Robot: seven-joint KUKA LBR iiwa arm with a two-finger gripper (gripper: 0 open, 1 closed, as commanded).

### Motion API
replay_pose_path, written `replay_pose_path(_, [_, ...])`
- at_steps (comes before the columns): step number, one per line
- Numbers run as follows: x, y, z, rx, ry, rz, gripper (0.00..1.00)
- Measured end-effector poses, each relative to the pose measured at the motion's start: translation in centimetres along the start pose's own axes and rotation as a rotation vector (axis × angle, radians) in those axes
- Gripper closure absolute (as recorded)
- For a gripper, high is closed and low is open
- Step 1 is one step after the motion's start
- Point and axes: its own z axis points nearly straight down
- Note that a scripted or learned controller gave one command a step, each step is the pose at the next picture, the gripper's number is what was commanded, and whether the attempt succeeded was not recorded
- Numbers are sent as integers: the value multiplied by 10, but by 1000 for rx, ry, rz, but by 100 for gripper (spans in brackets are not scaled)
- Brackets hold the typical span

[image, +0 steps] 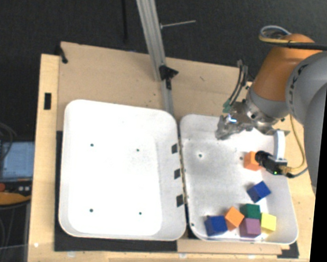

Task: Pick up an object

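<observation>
Arm reaching in from the right, gripper [229, 128] over the far end of the right bin [205, 178]; whether it is released or clenched cannot be told. Orange block [251, 160] near the right wall; blue block [259, 191] nearer; five more blocks [241, 221] clustered at the near edge.

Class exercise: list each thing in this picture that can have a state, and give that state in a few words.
gripper: above right bin's far end, nothing visibly held
right bin: holds seven blocks
left bin: no blocks
lone orange block: apart, by right wall
upper blue block: lying alone, tilted
five-block cluster: bunched at near edge
</observation>
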Motion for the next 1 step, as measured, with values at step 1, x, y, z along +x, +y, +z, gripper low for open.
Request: replay_pose_path(1, [10, 0, -55, 1, 0, 0, 100])
